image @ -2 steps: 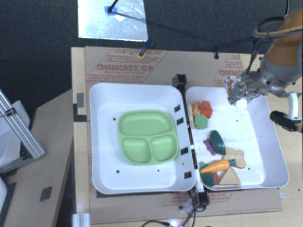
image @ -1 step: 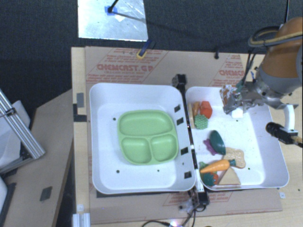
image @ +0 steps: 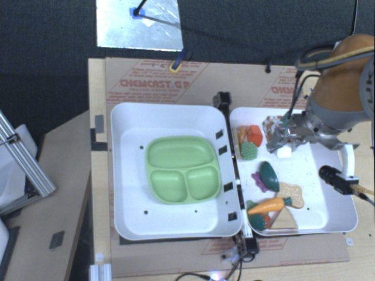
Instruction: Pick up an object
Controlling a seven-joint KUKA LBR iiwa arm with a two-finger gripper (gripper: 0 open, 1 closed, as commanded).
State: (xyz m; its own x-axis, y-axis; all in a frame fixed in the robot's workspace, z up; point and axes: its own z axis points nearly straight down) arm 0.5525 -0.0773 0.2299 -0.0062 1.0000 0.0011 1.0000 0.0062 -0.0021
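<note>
You're looking at two white bins (image: 129, 133) (image: 325, 206), one green sectioned plate (image: 183, 170), one toy carrot (image: 268, 205), one white cube (image: 284, 152).

Dark floor (image: 47, 45), silvery sheet (image: 139, 17)

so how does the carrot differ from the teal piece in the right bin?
The carrot is orange, long and tapered; the teal piece is darker and rounder. The carrot lies across the view; the teal piece slants upward. Both lie in the right bin, near its left wall.

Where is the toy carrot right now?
The toy carrot lies in the right bin, near its lower-left corner in the camera view, just below the teal toy.
</note>
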